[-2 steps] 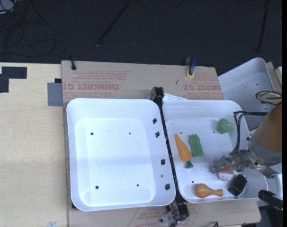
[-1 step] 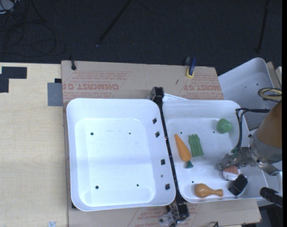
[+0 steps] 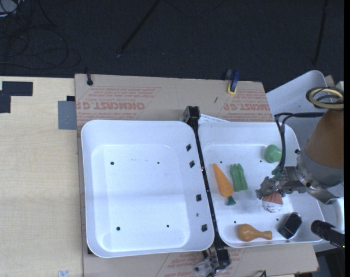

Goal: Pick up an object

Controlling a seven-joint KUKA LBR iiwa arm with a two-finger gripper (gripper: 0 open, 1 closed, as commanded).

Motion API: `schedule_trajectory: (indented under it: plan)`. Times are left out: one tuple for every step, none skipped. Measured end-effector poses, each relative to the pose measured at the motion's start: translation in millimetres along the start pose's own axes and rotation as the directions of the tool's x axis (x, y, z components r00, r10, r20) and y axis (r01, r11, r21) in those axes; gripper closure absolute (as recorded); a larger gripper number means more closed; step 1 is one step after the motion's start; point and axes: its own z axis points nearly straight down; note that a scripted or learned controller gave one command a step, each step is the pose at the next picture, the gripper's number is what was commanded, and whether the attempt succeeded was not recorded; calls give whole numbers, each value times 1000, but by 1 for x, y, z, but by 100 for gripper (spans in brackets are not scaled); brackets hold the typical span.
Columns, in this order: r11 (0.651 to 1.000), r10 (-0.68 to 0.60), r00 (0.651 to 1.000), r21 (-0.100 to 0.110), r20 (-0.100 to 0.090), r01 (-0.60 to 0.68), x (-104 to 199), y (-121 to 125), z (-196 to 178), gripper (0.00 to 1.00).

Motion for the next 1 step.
schedule_trajectory:
  plan:
    - [1000, -1, 1000, 0, 1, 1, 91, 7, -77, 100]
